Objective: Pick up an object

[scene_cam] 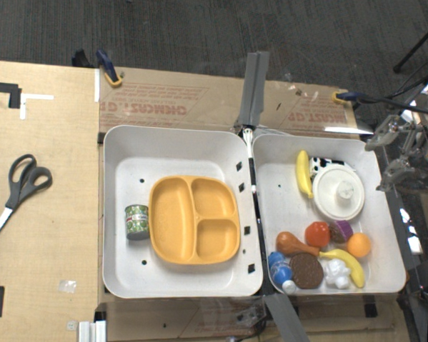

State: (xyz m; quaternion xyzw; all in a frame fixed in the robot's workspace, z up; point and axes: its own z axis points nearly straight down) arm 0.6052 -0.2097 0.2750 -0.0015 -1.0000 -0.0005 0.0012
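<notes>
The right bin (382, 233) holds several toys. A yellow banana (303, 173) lies beside a white lidded bowl (339, 192), with a black-and-white item (321, 165) behind them. Toward the front lie a red tomato (317, 233), a purple piece (342, 229), an orange (358, 245), a brown drumstick (293, 243), a dark brown cookie (307, 270), a blue-and-white item (279, 269), a second banana (348, 265) and a white piece (336, 277). The left bin (121, 169) holds a yellow divided plate (195, 220) and a small green can (136, 221) at its left.
Scissors (20, 185) lie on the wooden bench to the left of the bins. Brown cardboard (167, 103) sits behind the bins, held by clamps. Grey metal parts and cables (404, 152) stand just past the right bin's far right corner. A grey divider bar (252, 90) rises between the bins.
</notes>
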